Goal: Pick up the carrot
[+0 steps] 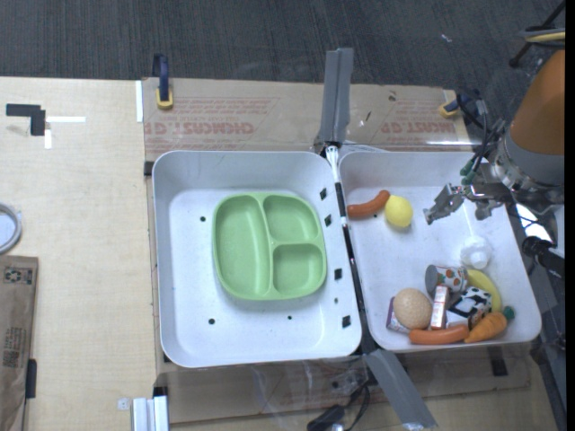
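**Status: Carrot Not Yet Picked Up**

The task is judged to be at its opening stage. No grasp is made, and the whole of the pick is left to do.

**Carrot.** The carrot is located in the right bin, at the near right corner. It lies flat, with its green top pointed toward the bin's right wall. It is touched on its left by a sausage, and a banana and a small black-and-white item are packed close behind it. An egg is seen just beyond the sausage. The carrot is therefore crowded on two sides and is open mainly from above.

**Gripper.** The gripper is held over the far part of the right bin, well apart from the carrot. Its fingers are seen spread, and nothing is held between them. A lemon and a second sausage lie to its left, untouched.

**Left bin.** A green divided plate is seated in the left bin. It plays no part in the task.

**Work remaining.**
1. The gripper is to be carried toward the near right corner.
2. The fingers are to be aligned across the carrot's width.
3. The gripper is to be lowered, closed and lifted.

The close neighbours are judged to be the main risk: the sausage may be caught together with the carrot.
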{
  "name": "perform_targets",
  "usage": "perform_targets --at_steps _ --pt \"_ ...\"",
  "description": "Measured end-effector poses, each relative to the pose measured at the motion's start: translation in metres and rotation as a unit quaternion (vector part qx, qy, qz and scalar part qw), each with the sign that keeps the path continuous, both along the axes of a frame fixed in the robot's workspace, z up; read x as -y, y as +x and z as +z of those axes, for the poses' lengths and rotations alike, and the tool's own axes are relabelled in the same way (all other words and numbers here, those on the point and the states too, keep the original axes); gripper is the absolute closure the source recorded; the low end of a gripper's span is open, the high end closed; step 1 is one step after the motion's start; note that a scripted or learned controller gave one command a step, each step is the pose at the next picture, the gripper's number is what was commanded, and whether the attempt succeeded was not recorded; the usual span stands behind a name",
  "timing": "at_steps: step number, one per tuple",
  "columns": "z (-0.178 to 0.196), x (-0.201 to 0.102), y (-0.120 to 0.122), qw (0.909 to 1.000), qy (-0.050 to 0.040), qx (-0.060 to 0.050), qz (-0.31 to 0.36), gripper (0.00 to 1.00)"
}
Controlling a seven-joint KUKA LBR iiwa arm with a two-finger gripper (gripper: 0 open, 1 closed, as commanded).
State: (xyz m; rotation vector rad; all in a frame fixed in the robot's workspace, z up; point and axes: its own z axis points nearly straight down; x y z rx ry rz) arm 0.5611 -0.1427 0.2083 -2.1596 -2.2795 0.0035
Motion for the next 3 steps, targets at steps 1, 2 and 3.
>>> perform_targets --at_steps 1,2,3 --pt "-0.116 -0.027 0.065 0.9819 0.0001 0.002 0.189 0.0" --pt "-0.116 -0.029 0.032 0.9767 0.0005 0.001 0.214 0.0" --pt "-0.016 -0.051 0.098 0.9939 -0.001 0.001 -0.11 0.0"
